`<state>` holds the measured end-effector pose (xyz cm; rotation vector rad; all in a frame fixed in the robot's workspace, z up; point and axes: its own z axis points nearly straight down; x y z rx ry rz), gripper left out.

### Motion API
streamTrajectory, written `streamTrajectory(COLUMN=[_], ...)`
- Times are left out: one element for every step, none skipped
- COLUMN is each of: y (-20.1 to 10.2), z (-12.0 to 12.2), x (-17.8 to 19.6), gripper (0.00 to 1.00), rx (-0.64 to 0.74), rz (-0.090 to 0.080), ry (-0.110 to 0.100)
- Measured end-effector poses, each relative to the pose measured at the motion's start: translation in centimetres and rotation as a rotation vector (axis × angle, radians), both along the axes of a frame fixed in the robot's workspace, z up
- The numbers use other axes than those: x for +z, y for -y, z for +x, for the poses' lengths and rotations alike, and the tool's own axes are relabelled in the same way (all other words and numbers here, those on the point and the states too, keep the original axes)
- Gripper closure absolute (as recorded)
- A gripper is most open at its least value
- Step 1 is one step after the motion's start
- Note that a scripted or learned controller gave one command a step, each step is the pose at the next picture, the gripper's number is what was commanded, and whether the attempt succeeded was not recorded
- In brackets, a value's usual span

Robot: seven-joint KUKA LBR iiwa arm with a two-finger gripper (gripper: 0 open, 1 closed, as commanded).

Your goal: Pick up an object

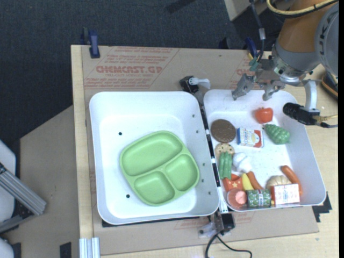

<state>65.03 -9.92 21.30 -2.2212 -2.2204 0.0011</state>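
The likeliest thing to be picked is the small red tomato-like toy (263, 114), lying alone near the far end of the right-hand shallow white bin (314, 160), with bare floor all round it. That open ground is what makes it a fair target: fingers could come down on either side without knocking a neighbour.

Above and just beyond it hangs the grey two-finger gripper (257, 92), over the bin's far rim. Its fingers are spread apart with nothing between them, so the claw is released and empty, well clear of the toys.

Just beside the red piece, toward the arm's side, lies a green knobbly toy, perhaps broccoli (277, 134), and nearer the divider a brown round disc like a biscuit (223, 129) next to a small white carton with a blue and red label (250, 137). The rest are heaped at the near end: a green cucumber-shaped toy (225, 164), orange carrot-like pieces (253, 180), a green can lying on its side (259, 199) and a white and red box (287, 193). They touch and overlap there, so a grasp would likely be harder.

The left-hand white bin (107, 112) carries a pale green plastic plate with three compartments (158, 167), set roughly central, possibly as somewhere to drop things.

The grey arm with its orange band (301, 20) leans in from the right.
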Motion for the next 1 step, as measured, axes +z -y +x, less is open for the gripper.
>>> streamTrajectory(y=[-1.87], z=[-8.92], x=[-1.54], gripper=[0.00], rx=[-0.002], rz=[0.003], ry=[-0.008])
